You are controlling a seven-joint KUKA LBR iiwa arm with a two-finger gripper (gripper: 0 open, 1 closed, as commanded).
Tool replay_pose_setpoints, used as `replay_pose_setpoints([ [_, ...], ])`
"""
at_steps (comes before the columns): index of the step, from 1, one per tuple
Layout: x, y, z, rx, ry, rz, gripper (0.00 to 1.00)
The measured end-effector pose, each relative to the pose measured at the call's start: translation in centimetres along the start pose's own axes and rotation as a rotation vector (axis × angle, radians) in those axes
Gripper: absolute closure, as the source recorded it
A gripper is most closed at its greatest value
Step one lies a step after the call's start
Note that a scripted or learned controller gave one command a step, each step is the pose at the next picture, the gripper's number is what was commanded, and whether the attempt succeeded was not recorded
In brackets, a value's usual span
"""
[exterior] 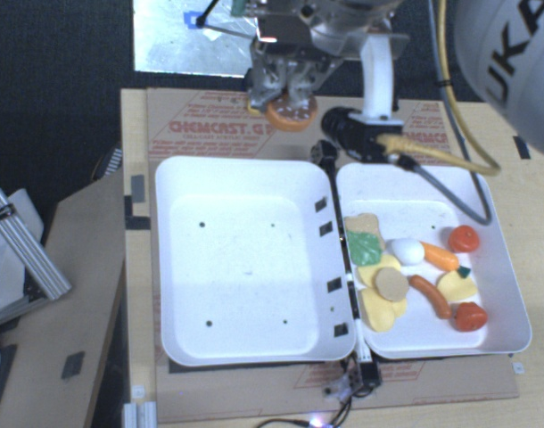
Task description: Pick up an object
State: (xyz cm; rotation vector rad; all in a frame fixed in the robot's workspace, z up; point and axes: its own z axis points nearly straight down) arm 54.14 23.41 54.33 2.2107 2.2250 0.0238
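Item: orange round piece (pixel 291 115), clamped between the fingers of my pincer (pixel 288 96), raised above the bench beyond the left bin (pixel 245 266); handling note, by my judgement: keep the squeeze steady and travel slowly so it cannot slip.

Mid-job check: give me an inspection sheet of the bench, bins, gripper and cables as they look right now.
Surface: cardboard sheet under two white bins.
Left bin: nothing seen inside.
Right bin: toy foods, including two tomatoes, carrot, egg, sausage.
Clutter: nothing seen.
Gripper: raised beyond the left bin's far edge, an orange round object at its tip.
Cables: yellow and grey hoses cross the right bin's far rim.
Surroundings: aluminium rail at left.
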Motion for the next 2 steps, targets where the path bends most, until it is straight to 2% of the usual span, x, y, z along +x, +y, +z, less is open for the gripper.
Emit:
replay_pose_setpoints([
  [1,0.0,1.3,0.8,0.012,-0.007,0.005,1.00],
  [2,0.0,2.8,0.9,0.012,-0.007,0.006,1.00],
])
